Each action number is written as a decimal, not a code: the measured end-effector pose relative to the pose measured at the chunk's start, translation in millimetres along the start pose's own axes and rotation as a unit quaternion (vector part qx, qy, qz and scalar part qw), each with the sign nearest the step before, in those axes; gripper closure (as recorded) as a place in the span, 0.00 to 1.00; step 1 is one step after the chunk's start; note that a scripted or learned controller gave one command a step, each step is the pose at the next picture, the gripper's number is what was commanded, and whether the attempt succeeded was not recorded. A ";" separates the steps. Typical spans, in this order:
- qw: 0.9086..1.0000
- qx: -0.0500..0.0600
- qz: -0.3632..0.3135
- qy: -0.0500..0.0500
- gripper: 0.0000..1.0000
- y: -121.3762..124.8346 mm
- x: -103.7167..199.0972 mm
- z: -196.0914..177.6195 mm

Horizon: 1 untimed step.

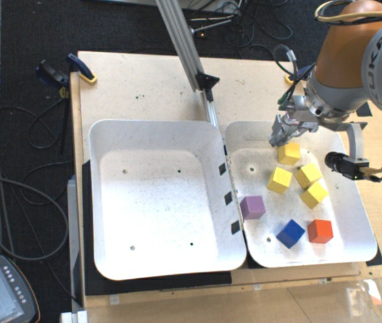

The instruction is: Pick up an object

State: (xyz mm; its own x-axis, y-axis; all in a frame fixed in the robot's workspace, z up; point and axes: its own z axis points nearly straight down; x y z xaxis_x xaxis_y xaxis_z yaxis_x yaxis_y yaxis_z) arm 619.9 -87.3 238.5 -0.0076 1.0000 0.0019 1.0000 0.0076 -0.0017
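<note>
The right bin (pixel 352 237) holds several blocks. Yellow blocks lie near its upper middle: one (pixel 289 154) directly below the gripper, another (pixel 279 180) to its lower left, and two more (pixel 308 175) (pixel 314 194) to the right. A purple block (pixel 252 207) lies near the bin's left wall. A blue block (pixel 290 233) and an orange-red block (pixel 320 231) rest toward the front. My gripper (pixel 281 136) hangs at the bin's back, just above the topmost yellow block and pointing down at it. Nothing shows between its fingers.
The left bin (pixel 110 200) sits beside the right one, with black clips on the shared wall (pixel 228 197). A slanted metal pole (pixel 180 36) crosses the back of the bench. A black cable connector (pixel 342 161) hangs over the right bin's right side.
</note>
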 end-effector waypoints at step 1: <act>1.000 -0.001 -0.001 0.000 1.00 4.2 60.7 1.7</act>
State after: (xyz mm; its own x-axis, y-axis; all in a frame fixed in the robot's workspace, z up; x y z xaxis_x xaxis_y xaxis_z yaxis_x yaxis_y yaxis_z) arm 623.6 -26.7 236.9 -0.0090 1.0000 0.0019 1.0000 0.0090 0.0000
